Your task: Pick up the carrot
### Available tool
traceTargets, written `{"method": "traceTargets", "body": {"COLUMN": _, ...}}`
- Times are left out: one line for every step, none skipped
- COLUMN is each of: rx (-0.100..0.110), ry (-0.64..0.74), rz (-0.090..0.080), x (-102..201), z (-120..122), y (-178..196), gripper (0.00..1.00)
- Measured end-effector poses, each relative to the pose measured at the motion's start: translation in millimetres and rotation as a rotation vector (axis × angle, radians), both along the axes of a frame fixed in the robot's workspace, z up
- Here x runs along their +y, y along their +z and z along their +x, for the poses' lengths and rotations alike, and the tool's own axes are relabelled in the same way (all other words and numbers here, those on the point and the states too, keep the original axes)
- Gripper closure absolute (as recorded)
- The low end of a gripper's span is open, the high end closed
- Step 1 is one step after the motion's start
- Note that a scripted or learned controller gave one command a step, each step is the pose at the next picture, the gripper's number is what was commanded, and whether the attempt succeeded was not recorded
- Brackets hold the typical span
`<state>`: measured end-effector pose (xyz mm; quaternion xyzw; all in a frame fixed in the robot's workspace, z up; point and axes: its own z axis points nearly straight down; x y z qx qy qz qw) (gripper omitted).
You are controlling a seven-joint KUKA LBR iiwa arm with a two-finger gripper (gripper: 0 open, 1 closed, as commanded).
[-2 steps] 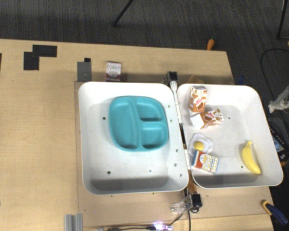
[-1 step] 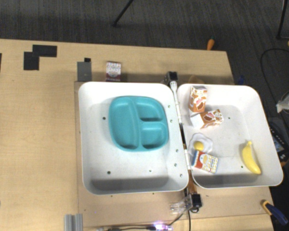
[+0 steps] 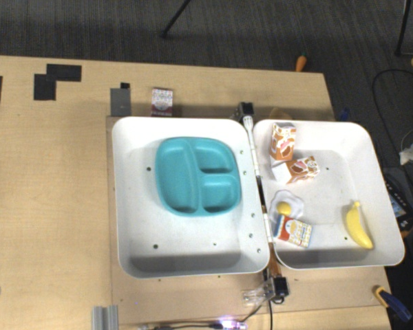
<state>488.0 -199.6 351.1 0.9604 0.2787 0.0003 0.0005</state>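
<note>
Heads up: you couldn't pin down the carrot with any confidence here. The one plain orange thing was a small orange nub [image 3: 301,63] at about 1 o'clock, right at the far edge of the desk [image 3: 48,205] against the dark carpet [image 3: 261,19]. It was too small to tell what it was. I also couldn't tell you whether the hand was apart or together, so there's no carrot-to-hand relation to give you.

The right bin [image 3: 330,184], at 3 o'clock, held all the clutter:
- An orange-and-white carton [image 3: 283,141] stood at its 11 o'clock corner.
- A smaller crumpled packet [image 3: 304,168] in the same colours sat just beside that, toward the middle.
- A clear-wrapped yellow item [image 3: 285,207] lay against the bin's 9 o'clock wall.
- A flat red-and-white box [image 3: 294,234] touched it on the 6 o'clock side.
- A smooth, curved banana [image 3: 358,227] lay well apart from those, at the bin's 4 o'clock.

The left bin [image 3: 134,184] held a teal tray [image 3: 196,176]. It was glossy plastic with rounded corners and was split into compartments.

Both bins were white, shallow and round-cornered, and they touched along the middle seam. The desk was pale wood. A grey block [image 3: 120,100] and a small patterned block [image 3: 162,101] stood just past the left bin at its 12 o'clock.
</note>
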Motion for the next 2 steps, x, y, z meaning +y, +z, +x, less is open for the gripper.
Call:
{"method": "traceTargets", "body": {"rx": -0.003, "ry": -0.102, "rz": -0.001, "x": -6, "z": 0, "y": 12, "gripper": 0.0}}
{"method": "traceTargets", "body": {"rx": -0.002, "ry": -0.259, "rz": 0.0, "x": -6, "z": 0, "y": 25, "gripper": 0.0}}
